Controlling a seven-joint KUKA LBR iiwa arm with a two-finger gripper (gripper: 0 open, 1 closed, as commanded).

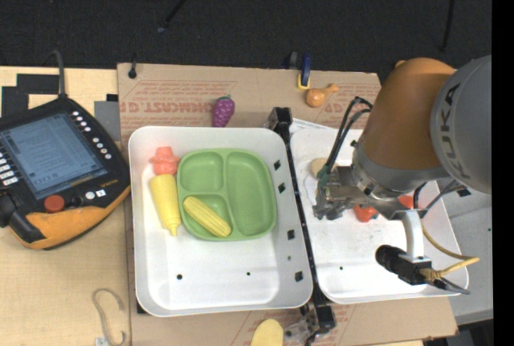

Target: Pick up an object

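Observation:
My gripper [324, 206] hangs low over the left part of the right bin [353, 280], under the big orange and grey wrist. A small red object [366, 213] lies just to the right of the gripper, partly hidden by the arm. A pale round object [320, 168] peeks out above the gripper near the bin's left wall. In the left bin [209, 280] sits a green divided plate [229, 192] with a yellow corn cob [207, 216] on it. Beside the plate lie a yellow bottle [165, 202] and a pink piece [164, 161].
On the cardboard behind the bins lie purple grapes [223, 110] and an orange gourd-like toy [320, 95]. A yellow object [267, 332] lies in front of the bins. A teach pendant [56, 168] rests at the left, a metal hook [108, 308] below it.

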